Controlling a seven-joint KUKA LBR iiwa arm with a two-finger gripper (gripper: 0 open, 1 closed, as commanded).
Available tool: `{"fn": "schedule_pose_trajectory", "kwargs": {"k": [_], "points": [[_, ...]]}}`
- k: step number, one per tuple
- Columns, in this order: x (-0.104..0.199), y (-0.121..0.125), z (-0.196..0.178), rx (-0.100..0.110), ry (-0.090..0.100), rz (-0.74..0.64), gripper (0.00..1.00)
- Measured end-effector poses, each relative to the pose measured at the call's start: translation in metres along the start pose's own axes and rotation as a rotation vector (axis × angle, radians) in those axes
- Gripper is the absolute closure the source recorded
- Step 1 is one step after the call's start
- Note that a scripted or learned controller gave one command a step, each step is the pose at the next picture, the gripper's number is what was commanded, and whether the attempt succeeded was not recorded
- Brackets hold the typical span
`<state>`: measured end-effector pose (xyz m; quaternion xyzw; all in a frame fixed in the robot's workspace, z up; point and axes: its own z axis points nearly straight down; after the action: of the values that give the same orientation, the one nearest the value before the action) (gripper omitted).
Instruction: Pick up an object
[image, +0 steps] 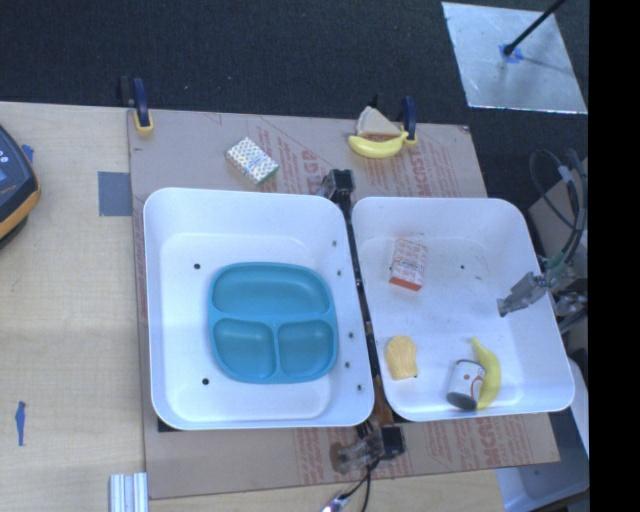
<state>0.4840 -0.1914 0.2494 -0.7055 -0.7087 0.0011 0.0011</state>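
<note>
The right bin (500, 215) holds a red and white packet (407, 263) near its back. A small yellow lump (401, 357) lies at its front left. At the front right a yellow banana (488, 373) curves against a small grey and white can (462, 383) lying on its side. My gripper (523, 294) pokes in over the bin's right wall, low and grey. It hangs apart from every object, roughly a hand's width behind the banana, with nothing seen in it. The left bin (170, 220) carries a blue divided plate (272, 322).
Behind the bins, on the brown board, lie a patterned little box (251, 160) and a second banana (377, 146) with a pale wedge behind it. Blue clamps (141, 102) grip the board's back edge. A dark device (12, 180) sits at far left. Cables run along the right side.
</note>
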Motion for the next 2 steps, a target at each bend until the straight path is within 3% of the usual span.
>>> {"fn": "schedule_pose_trajectory", "kwargs": {"k": [1,2], "points": [[-0.006,-0.008,0.102,0.002,0.0,-0.001,0.0],[0.009,-0.008,0.158,0.001,0.001,-0.001,0.0]]}}
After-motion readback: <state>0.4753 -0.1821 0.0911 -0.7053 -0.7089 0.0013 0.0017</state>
